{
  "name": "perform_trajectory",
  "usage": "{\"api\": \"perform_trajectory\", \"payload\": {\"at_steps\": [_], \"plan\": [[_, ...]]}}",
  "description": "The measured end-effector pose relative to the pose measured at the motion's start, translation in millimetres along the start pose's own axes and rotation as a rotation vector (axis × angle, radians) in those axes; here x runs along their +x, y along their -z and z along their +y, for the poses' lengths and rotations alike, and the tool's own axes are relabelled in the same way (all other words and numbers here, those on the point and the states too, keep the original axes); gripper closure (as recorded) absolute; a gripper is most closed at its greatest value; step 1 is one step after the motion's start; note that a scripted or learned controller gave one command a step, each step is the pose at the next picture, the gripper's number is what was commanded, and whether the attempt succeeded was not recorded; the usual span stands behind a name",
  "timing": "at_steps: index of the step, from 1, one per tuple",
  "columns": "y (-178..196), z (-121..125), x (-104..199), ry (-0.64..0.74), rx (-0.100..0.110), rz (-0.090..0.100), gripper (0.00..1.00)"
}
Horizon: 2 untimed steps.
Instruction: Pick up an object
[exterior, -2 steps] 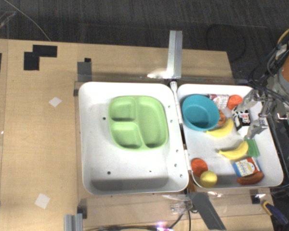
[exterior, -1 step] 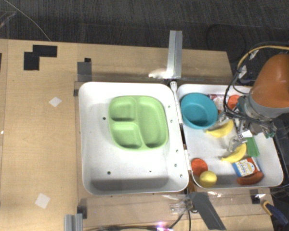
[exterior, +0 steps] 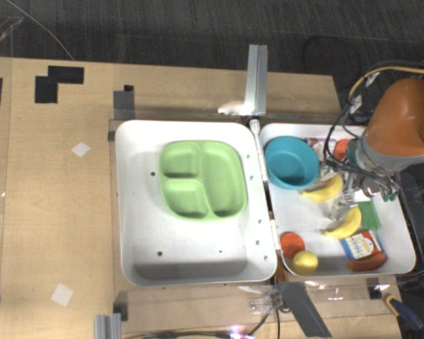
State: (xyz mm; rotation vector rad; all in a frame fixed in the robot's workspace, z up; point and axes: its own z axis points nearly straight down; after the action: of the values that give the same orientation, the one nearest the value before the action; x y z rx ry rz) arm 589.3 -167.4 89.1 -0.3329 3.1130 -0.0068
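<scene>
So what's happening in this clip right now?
The arm reaches into the right bin, its tool low among two bananas, beside a blue bowl. No object is visibly held. The left bin holds a green divided tray.

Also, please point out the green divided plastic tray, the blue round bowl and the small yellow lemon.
Green divided plastic tray (exterior: 201,179), camera view, centre divider.
Blue round bowl (exterior: 290,161), camera view, inner bottom.
Small yellow lemon (exterior: 305,261), camera view, top.
</scene>
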Motion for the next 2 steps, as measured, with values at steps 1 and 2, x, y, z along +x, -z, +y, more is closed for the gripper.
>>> {"api": "perform_trajectory", "payload": {"at_steps": [1,2], "plan": [[1.6,15.4,8.3,0.031,0.017,0.006,0.00],[2.6,29.8,13.5,0.067,0.020,0.019,0.00]]}}
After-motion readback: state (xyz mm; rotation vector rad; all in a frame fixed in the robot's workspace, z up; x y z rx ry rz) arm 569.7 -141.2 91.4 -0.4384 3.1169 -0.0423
